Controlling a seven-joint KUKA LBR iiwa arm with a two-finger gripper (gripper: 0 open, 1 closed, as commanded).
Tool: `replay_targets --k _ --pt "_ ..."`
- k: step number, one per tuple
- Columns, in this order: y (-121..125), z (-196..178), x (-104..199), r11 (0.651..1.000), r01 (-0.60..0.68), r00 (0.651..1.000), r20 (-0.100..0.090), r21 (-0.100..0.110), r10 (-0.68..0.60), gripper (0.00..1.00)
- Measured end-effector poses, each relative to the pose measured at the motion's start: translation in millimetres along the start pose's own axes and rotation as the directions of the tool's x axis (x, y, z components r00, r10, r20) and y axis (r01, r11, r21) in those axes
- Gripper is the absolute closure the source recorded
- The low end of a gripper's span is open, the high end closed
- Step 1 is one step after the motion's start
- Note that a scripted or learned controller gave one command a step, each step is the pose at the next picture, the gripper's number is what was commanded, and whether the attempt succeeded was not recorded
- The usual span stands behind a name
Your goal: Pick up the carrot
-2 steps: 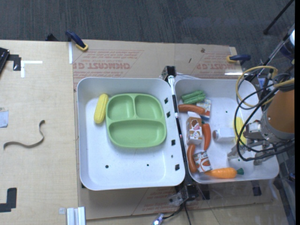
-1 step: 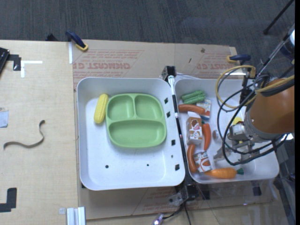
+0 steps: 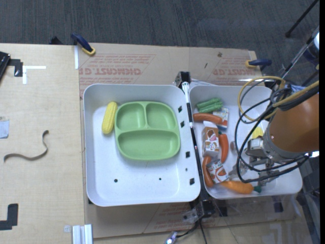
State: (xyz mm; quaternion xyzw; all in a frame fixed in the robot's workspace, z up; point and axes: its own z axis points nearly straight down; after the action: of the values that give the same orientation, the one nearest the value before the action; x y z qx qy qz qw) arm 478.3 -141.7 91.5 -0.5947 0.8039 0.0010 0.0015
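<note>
The carrot (image 3: 237, 186) is orange with a small green stub at its right end. It lies flat along the front wall of the right bin (image 3: 292, 186). My gripper (image 3: 242, 174) hangs low over that bin's front right part, just above and slightly behind the carrot, half hidden by the wrist and looped cables. The arm's orange band (image 3: 297, 128) fills the bin's right side. From this angle I cannot make out whether anything is held.
The right bin also holds a green pod (image 3: 209, 104), orange sausage-like pieces (image 3: 209, 118), a printed packet (image 3: 210, 139) and a yellow item (image 3: 257, 132). The left bin (image 3: 96, 187) carries a green divided plate (image 3: 147, 131) and a corn cob (image 3: 108, 117).
</note>
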Motion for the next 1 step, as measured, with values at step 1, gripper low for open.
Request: replay_targets --k 1 --pt "8.8 -0.3 -29.0 0.999 0.039 0.999 -0.002 0.0 -0.039 0.0"
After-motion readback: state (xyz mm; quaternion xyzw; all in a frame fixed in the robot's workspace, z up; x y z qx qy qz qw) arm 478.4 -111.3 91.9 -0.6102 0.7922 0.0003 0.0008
